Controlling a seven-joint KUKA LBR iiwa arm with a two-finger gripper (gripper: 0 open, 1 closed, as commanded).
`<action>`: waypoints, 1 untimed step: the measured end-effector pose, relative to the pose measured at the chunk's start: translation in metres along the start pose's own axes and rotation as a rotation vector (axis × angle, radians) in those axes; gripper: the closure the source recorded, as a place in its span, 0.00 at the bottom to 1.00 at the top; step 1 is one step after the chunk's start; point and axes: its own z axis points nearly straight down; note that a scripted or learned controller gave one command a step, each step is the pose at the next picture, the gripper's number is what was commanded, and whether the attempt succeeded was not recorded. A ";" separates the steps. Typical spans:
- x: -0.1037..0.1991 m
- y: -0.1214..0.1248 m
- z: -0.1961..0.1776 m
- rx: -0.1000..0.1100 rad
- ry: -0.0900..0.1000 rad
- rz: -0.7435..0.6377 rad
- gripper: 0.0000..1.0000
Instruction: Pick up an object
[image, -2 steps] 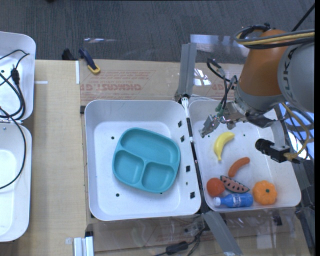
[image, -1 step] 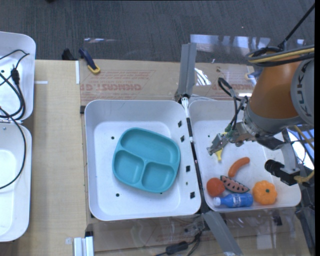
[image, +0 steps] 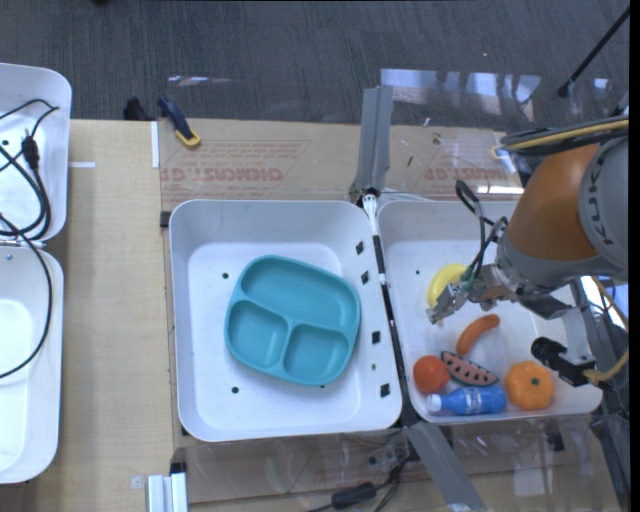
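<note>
We are hovering our gripper (image: 447, 303) low inside the right bin (image: 408, 262), just beside the yellow banana (image: 446, 280) and above the orange sausage (image: 476, 333), but we cannot tell from this slant how the claw is set, and we are seeing nothing caught in it. As we are judging it, the pick is not yet done: every candidate is lying on the bin floor, including the tomato (image: 431, 373), watermelon slice (image: 469, 370), blue bottle (image: 468, 402) and pumpkin (image: 530, 386), while the teal plate (image: 293, 320) is sitting in the left bin (image: 190, 300).
</note>
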 end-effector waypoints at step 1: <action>-0.089 0.027 -0.016 -0.002 -0.001 0.271 0.00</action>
